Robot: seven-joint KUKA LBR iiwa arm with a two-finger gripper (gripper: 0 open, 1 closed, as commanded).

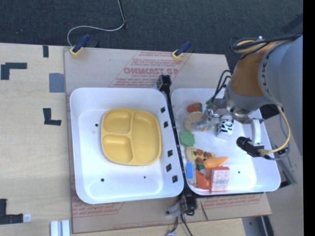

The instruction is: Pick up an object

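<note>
The right bin [256, 178] holds several small toy foods. Along its left side lie a red piece [195, 106], a tan round piece [192, 121], a green leafy piece [187, 138], a multicoloured piece [200, 155], an orange carrot [215, 162], a blue piece [189, 170] and a red-and-white carton [220, 178]. My gripper [209, 120] is low in the upper middle of this bin, just right of the tan round piece. Its metal tip reaches toward that piece, and whether they touch is unclear. The grey arm with its orange band [246, 77] comes in from the right.
In the left bin [83, 176] a yellow divided plate [131, 135] lies flat. A black rail [170, 132] separates the bins. Blue-and-yellow clamps [78, 44] [181, 48] and a cable sit at the board's far edge. The right half of the right bin is bare white.
</note>
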